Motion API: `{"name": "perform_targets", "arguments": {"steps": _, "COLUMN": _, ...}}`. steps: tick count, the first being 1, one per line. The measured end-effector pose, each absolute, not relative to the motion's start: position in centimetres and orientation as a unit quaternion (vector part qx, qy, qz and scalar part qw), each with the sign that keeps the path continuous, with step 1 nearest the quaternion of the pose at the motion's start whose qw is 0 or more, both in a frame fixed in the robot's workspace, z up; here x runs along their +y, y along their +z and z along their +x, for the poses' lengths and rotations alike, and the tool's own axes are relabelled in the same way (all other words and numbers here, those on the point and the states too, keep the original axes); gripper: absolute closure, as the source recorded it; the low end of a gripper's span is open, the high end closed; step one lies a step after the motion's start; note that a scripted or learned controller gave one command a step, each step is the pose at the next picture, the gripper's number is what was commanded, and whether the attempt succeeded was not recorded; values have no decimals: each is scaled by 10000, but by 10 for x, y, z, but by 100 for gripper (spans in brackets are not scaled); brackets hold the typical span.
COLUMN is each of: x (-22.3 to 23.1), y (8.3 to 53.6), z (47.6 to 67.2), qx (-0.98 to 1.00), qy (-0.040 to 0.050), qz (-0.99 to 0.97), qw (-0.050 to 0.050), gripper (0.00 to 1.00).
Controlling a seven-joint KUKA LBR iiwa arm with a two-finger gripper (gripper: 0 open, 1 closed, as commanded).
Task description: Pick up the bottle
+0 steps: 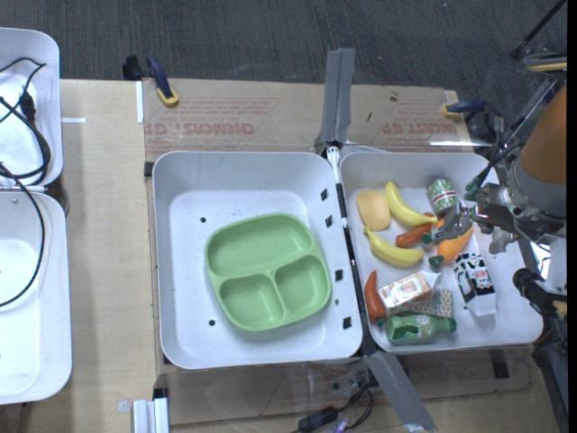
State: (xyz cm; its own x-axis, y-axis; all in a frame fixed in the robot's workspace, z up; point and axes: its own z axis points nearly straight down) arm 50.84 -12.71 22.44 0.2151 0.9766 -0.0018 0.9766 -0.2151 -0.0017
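**Gripper low over the right bin's clutter, bottle lying apart from it**

The gripper (456,221) reaches in from the right edge and sits low over the right bin (532,332), in among the toy food. Its fingers (448,225) are dark and small against the clutter, and I cannot tell whether they stand apart or together, nor whether anything lies between them. They appear to be at or touching an orange carrot (416,235), with a second orange piece (451,245) just beneath them.

Just above the fingers stands a green-and-white can (441,195). To their left lie two bananas (403,209) (394,250) and a pale peach-coloured piece (373,210). Just below and to their right lies a white carton with black markings (475,282).

The green bottle (418,327) lies on its side near the bin's front wall, well below the fingers and apart from them. A small orange-and-white box (405,290) sits between bottle and fingers, with a red pepper (370,295) beside it.

Far left of the fingers, the left bin (180,242) holds a green divided plate (268,270).
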Motion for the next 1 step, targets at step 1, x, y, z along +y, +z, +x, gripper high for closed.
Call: {"name": "perform_targets", "arguments": {"steps": 1, "x": -127, "y": 224, "z": 508, "qx": -6264, "qy": 12, "qz": -7795, "qw": 1, "gripper": 0}}
